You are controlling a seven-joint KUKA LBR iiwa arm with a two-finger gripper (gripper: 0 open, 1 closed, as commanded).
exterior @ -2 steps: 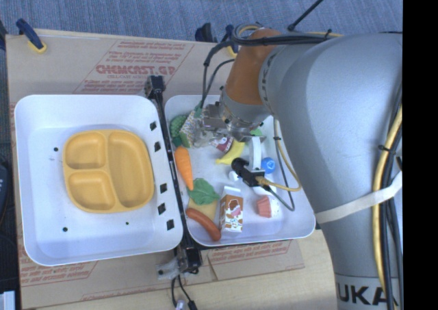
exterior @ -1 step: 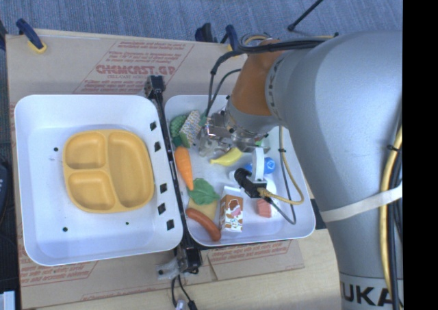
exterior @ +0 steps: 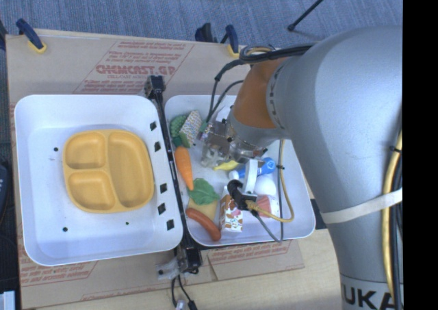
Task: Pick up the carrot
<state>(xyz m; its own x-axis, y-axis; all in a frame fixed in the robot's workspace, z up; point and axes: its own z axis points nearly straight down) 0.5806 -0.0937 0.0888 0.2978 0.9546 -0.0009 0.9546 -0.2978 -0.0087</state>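
Along the left wall of the right bin [exterior: 295, 228] lies the carrot [exterior: 183, 167], free, tip toward the near edge; the gripper [exterior: 217, 146] hovers just beside it, jaw state I cannot tell. I'd shift toward that wall; straddle its middle crosswise; avoid the sausage [exterior: 203, 223]

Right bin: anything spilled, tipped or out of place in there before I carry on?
Nothing spilled or damaged. The right bin holds a loose jumble of toy food: the carrot lies along its left wall, a sausage near the front, a small carton beside it. The yellow tray sits flat in the left bin.
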